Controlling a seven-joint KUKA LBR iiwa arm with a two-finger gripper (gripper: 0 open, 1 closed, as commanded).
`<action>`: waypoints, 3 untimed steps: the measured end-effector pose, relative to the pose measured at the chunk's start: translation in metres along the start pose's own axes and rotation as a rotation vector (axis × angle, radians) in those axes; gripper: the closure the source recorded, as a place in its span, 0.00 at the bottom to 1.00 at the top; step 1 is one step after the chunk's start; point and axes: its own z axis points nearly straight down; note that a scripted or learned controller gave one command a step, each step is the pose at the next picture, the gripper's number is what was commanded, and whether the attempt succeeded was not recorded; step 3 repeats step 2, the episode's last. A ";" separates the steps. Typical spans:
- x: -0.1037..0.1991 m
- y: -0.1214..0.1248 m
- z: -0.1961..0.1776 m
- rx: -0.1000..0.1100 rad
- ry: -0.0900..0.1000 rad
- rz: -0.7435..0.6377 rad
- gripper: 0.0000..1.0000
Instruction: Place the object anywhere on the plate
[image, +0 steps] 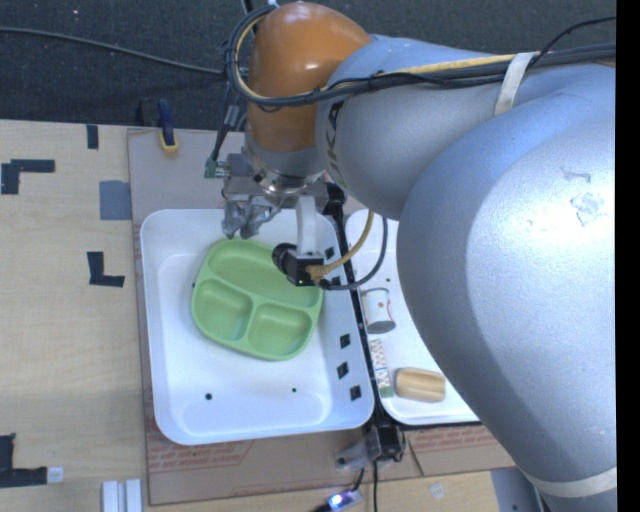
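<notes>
From above, a glossy pale-green plastic plate (255, 305) with three moulded compartments lies tilted in the left shallow white bin (175, 395), its upper right rim hidden under the wrist hardware. A tan, rounded cylinder like a cork or wooden block (419, 384) rests in the right white bin (440, 410), most of which the bulky grey arm (500, 220) covers. The arm's orange band (295, 70) sits above the metal two-finger gripper (240, 222), which hangs over the plate's upper edge; cannot tell how its pincer stands, as it is too small and shadowed.
</notes>
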 end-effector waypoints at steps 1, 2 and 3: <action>0.005 0.003 0.016 0.001 -0.003 0.004 1.00; 0.005 0.003 0.015 0.001 -0.003 0.004 0.00; 0.005 0.003 0.015 0.001 -0.003 0.004 0.00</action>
